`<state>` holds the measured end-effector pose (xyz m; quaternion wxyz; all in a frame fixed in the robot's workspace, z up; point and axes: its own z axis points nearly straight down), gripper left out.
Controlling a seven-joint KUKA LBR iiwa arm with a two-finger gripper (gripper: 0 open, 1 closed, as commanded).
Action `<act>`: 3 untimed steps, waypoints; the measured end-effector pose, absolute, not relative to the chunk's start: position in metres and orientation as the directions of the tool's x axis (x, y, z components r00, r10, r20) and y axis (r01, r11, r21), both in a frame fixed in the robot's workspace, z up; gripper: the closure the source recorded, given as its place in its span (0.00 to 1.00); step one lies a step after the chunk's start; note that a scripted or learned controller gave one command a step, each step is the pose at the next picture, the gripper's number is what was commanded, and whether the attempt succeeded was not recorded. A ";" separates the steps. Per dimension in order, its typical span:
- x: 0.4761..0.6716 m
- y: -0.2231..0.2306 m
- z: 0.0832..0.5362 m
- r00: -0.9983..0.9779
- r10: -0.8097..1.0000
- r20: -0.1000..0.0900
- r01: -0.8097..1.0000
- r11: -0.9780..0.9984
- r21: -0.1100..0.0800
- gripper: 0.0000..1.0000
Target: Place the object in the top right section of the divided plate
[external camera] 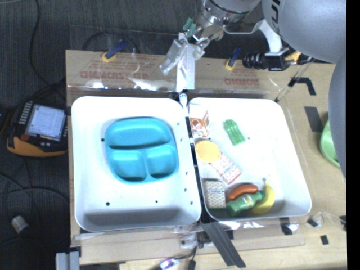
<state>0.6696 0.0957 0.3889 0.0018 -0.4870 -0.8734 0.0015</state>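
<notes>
A: Seen from above, what takes up most of the table (315, 122)?

B: Two shallow white plastic bins sit side by side at mid-frame. The left bin (84, 151) carries a blue divided plate (140, 149) with one long section at its upper side and two smaller sections below. The right bin (281, 151) carries the loose pieces.

A: And the grey arm (304, 16)?

B: It enters from the upper right, an orange band showing at the top edge. Its hand (183, 58) hangs at upper centre, over the back strip of the table just above the seam between the bins. The fingers look pale and blurred; whether they are spread or closed cannot be told, and nothing is visibly held.

A: Where are the objects?

B: All in the right bin: a yellow banana (266, 200), a red sausage-shaped piece (242, 190) and a green piece (241, 203) clustered at lower centre; a yellow round disc (206, 150) near the divider; a green ridged rectangular block (234, 131) higher up.
</notes>
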 end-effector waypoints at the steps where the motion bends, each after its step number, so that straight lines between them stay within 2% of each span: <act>1: 0.670 0.096 0.389 -0.526 0.851 0.002 0.851 0.526 -0.004 0.00; 3: 0.670 0.096 0.389 -0.525 0.851 0.002 0.851 0.525 -0.004 0.00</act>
